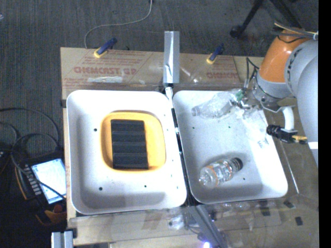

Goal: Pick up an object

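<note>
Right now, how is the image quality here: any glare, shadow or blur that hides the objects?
Camera view: lighting is even and soft; the clear bottle in the right bin and the crumpled clear plastic near its far edge blend into the white. The yellow tray in the left bin reads sharply. The gripper area is cluttered and indistinct.

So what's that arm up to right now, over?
Gripper at right bin's far edge, beside a crumpled clear plastic bottle. Second clear plastic bottle lies near front, untouched. Nothing in the way.
</note>
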`<state>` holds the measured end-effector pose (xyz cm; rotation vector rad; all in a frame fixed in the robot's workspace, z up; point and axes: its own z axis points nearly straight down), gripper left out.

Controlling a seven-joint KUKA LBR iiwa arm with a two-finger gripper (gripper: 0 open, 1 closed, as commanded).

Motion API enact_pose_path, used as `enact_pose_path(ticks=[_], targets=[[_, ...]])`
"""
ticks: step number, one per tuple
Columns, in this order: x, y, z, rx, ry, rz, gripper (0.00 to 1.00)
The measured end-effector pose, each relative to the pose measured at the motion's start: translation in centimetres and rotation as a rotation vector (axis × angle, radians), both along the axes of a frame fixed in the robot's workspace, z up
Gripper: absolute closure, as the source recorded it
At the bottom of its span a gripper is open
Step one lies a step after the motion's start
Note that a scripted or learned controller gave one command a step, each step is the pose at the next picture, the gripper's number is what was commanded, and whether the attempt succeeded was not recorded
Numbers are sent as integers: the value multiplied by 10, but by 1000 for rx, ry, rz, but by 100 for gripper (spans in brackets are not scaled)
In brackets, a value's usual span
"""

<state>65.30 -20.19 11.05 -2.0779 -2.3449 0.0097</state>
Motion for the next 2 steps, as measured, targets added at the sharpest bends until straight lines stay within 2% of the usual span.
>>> enact_pose_path(ticks=[1,2], targets=[[-54,-22,96,-3,-12,-3,0],[-91,-21,72,-1,-10,168,0]])
